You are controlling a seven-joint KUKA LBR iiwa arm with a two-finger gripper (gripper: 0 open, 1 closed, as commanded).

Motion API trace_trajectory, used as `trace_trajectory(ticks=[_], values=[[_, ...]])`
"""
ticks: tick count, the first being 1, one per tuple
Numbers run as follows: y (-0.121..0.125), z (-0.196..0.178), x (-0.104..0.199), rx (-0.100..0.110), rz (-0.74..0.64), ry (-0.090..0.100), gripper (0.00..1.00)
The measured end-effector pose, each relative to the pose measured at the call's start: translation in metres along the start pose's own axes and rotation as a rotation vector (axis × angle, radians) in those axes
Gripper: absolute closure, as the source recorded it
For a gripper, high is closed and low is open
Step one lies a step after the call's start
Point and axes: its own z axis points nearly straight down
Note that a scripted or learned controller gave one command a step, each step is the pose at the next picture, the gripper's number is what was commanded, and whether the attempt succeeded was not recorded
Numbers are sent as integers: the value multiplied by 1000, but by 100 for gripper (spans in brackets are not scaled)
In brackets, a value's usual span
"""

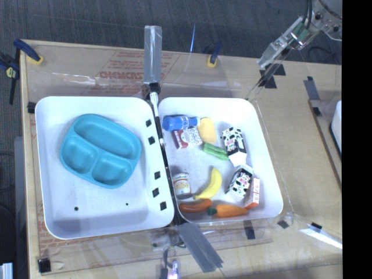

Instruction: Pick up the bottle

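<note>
The bottle [178,122] is blue with a lighter cap end and lies on its side in the far left corner of the right bin [263,133], close to the divider between the bins. A yellow lemon-like fruit [207,131] lies beside it on the right, and a red and white packet [185,138] lies just in front of it. My gripper [264,73] hangs above the bench past the right bin's far right corner, well to the right of the bottle and higher up. Nothing shows in its grasp.
The right bin also holds a green pepper [215,151], two cow-patterned cartons [233,139] [241,182], a banana [211,185], a small can [182,185], a carrot [230,211] and a red box [253,193]. A blue divided plate [102,150] lies in the left bin [52,214].
</note>
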Motion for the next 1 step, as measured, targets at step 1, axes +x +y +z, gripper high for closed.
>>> trace_trajectory(ticks=[1], values=[[1, 81, 85, 3, -433, 4, 100]])
